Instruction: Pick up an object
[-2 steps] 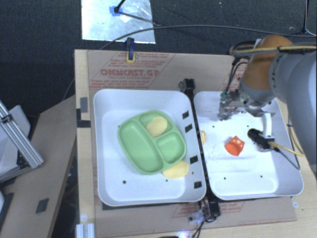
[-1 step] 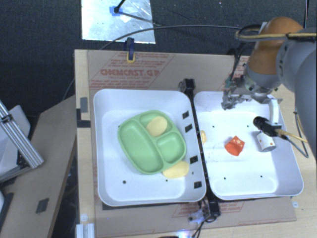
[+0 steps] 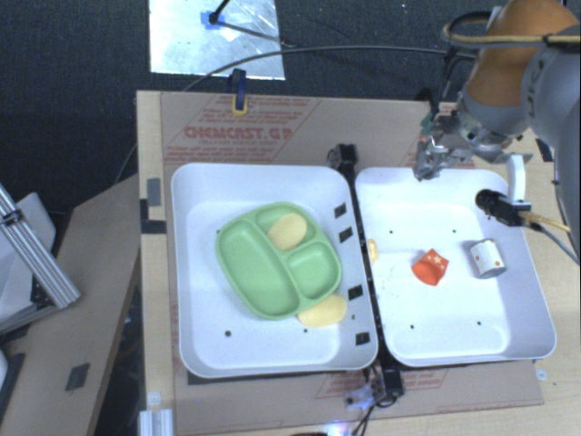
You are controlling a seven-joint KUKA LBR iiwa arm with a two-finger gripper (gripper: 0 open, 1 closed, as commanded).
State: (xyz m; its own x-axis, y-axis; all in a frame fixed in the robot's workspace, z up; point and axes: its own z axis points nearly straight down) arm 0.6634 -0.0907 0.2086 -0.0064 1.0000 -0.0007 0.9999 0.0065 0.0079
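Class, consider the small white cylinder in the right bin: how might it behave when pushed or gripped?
The white cylinder lies on its side, so it would probably roll if nudged. It looks small and likely light. Its curved, smooth-looking surface may slip between fingers.

Tray [image 3: 263, 275] in left bin [image 3: 204, 243]; block [image 3: 430, 267], cylinder [image 3: 487, 258] in right bin [image 3: 454, 334].

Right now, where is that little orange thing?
The orange object lies in the right bin, near its middle, just left of a small white cylinder.
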